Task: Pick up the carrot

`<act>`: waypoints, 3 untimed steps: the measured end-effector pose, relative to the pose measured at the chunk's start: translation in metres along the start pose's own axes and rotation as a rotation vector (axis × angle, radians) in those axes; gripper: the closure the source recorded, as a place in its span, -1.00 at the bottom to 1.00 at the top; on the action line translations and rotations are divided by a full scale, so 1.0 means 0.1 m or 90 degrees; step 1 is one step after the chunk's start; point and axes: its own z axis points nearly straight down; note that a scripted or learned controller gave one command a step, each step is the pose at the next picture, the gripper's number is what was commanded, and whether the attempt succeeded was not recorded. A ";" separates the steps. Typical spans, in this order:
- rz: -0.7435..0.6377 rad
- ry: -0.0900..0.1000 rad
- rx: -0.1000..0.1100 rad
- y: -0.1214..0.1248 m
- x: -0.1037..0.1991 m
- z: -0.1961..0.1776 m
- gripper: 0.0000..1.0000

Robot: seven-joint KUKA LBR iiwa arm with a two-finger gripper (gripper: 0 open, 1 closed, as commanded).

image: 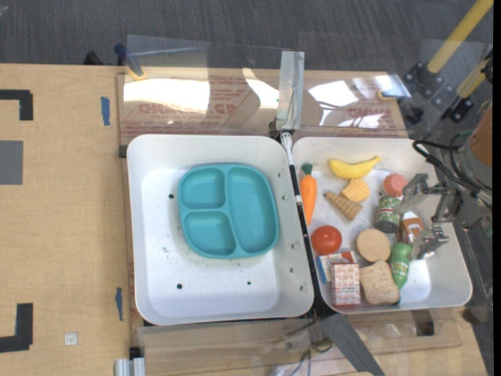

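Carrot (308,197) against right bin's (458,287) left wall; gripper (429,214) at right side, jaws released, nothing between.

Both white bins (149,210) look like smooth, slightly glossy plastic; the teal divided plate (229,210) at nine o'clock of the carrot (308,197) is matt plastic, the carrot smooth.

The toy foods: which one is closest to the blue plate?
The carrot. It lies along the right bin's left wall, nearer the plate than the tomato or banana.
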 end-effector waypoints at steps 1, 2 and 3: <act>0.048 -0.004 -0.001 0.58 -0.50 1.24 -1.00; 0.198 -0.005 0.000 0.46 -1.09 1.46 -1.00; 0.263 0.005 0.002 0.54 -1.45 1.46 -1.00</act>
